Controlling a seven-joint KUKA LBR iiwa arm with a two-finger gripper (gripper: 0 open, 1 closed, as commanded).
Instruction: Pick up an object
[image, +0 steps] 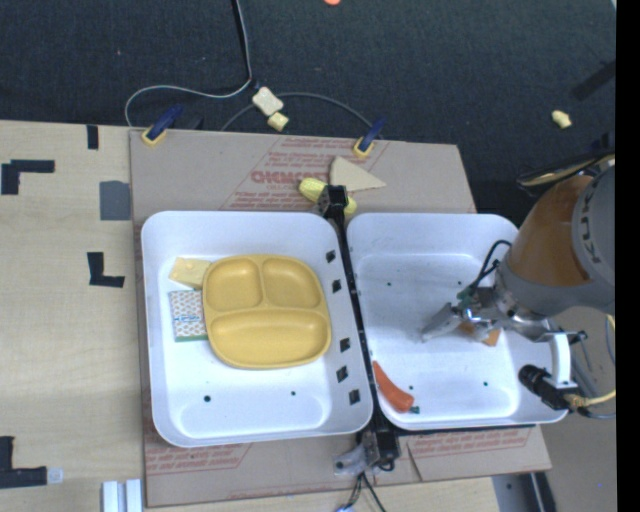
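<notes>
The bench (60, 330) carried a cardboard sheet (290, 175), and on that sat two white bins side by side: the left bin (165, 390) and the right bin (400, 245). The arm (560, 250), grey with its orange band, reached in from the right and hung low over the right bin. In the left bin lay a yellow tray (268, 310) with three compartments; a pale yellow card (187, 270) and a small patterned card (186, 315) sat just beside the tray's left edge, partly tucked under it. In the right bin a carrot (392, 388) lay near the front left corner, well apart from the gripper (440, 325). The gripper was down near the bin floor in the middle of the right bin, its grey fingers angled toward the left and appearing to meet at a point, so they looked pressed together, though the view was too coarse to be sure. A small orange bit (489, 337) showed just behind the fingers, close to the wrist; whether it was a loose object or part of the tool could not be told, and nothing was visibly held between the fingers. The step in hand seemed to be the reach or grasp attempt, with no pick secured. The next move would likely call for opening the fingers, shifting toward the carrot at the front left, descending over it and closing across its narrow width.
</notes>
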